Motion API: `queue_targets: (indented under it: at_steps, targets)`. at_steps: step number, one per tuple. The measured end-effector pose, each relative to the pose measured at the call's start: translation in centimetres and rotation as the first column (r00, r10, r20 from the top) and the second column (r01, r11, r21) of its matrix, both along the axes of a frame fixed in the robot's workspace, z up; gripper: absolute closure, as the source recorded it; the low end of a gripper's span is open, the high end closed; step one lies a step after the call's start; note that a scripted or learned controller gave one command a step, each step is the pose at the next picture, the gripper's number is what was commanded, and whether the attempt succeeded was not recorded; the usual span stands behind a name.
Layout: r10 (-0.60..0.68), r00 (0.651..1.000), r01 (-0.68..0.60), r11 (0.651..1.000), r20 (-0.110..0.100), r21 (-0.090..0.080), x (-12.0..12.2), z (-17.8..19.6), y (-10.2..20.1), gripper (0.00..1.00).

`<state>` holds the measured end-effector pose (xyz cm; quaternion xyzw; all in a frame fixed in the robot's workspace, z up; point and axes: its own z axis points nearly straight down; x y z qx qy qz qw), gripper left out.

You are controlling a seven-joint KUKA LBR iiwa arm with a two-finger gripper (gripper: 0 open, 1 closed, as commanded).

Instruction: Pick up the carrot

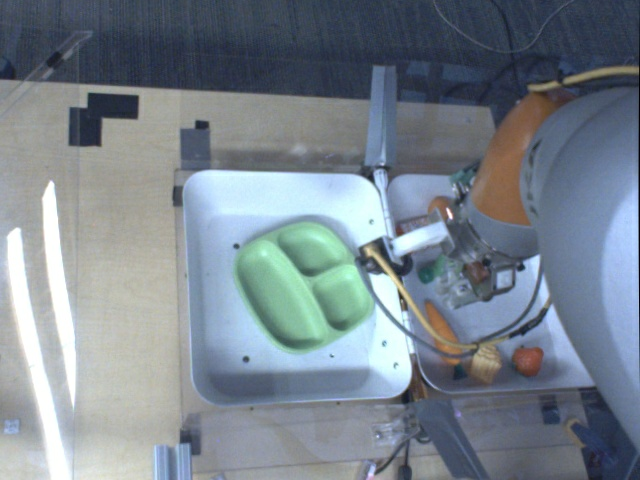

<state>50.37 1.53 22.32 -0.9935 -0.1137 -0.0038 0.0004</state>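
carrot [440,327]: we see it lying on the floor of the right bin, near the front, slanted so one end points up-left and the other down-right, partly crossed by a yellow cable.

yellow cable [392,280]: loops from the divider between the bins down across the carrot.

small tan block [485,364]: just beside the carrot's lower end, close to the bin's front wall.

red-orange round thing [529,360]: looks like a little tomato to us, just right of the tan block.

gripper [462,280]: hanging over the middle of the right bin, just above-right of the carrot. Honestly we can't tell whether it's spread or pressed together, too much clutter and wiring there. Nothing visibly pinched.

arm [580,218]: big grey body with the orange band, covering most of the right bin's right side.

right bin [410,193]: shallow, white, mostly hidden by the arm.

left bin [220,268]: white, touching the right bin along the divider.

green divided plate [300,283]: three compartments, sitting tilted in the middle of the left bin, well apart from the carrot.

surface [100,268]: light wood, with black tape marks at the far left.
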Motion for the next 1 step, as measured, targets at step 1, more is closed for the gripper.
queue_targets:
  at_steps: [1]
  targets:
    - [-0.023,1.0,0.023,1.0,-0.007,0.0,-1.66,-3.95,0.98,1.0]
